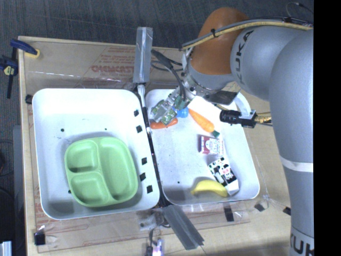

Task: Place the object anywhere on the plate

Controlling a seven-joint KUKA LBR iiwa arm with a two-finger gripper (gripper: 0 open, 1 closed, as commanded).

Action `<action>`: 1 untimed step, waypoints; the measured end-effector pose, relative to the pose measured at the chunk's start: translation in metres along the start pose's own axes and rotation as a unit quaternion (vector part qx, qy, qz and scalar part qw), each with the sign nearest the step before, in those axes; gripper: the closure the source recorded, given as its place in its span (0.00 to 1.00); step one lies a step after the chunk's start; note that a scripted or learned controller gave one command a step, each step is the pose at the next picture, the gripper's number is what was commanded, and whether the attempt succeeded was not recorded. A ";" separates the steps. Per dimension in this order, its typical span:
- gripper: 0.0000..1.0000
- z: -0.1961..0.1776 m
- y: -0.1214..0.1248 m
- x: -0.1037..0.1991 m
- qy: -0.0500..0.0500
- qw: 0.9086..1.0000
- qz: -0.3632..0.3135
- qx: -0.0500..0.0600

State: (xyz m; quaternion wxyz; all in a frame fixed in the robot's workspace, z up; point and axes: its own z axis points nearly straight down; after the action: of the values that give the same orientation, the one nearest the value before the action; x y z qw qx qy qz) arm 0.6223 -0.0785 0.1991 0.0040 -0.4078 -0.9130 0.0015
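Had not got far: saw nothing on the green plate (101,169) in the left bin (45,105). Found the claw (167,111) low in the right bin (248,164), right over a small orange thing (161,124). Could not tell if clenched or released; likely grab and carry left to do.
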 end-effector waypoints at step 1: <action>1.00 -0.023 0.024 0.022 -0.002 1.000 -0.026 -0.002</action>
State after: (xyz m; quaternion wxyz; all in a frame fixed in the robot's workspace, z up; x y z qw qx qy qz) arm 0.6253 -0.0462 0.2216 0.0016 -0.3838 -0.9234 0.0009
